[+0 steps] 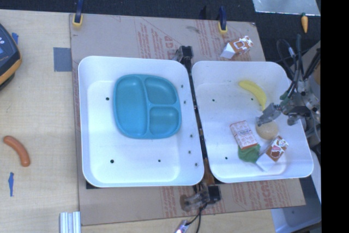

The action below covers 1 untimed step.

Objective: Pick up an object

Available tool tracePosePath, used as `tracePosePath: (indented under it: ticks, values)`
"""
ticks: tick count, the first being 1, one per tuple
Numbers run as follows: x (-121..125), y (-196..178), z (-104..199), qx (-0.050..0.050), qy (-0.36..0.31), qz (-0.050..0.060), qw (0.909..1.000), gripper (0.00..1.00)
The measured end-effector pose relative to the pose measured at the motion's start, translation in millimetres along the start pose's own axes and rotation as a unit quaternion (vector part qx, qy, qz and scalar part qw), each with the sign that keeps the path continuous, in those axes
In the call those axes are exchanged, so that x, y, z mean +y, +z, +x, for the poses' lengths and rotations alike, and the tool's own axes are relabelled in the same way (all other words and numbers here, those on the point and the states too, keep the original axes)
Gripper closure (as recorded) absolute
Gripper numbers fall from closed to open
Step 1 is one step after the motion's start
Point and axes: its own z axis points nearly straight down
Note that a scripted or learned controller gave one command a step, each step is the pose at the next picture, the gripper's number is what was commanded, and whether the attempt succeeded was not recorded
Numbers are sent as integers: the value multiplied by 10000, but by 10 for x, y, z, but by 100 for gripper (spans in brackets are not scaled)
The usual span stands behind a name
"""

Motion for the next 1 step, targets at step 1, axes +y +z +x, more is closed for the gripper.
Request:
tracePosePath:
  ticks: [1]
  values:
    - [394,307,-406,-10,1,-2,10000,0]
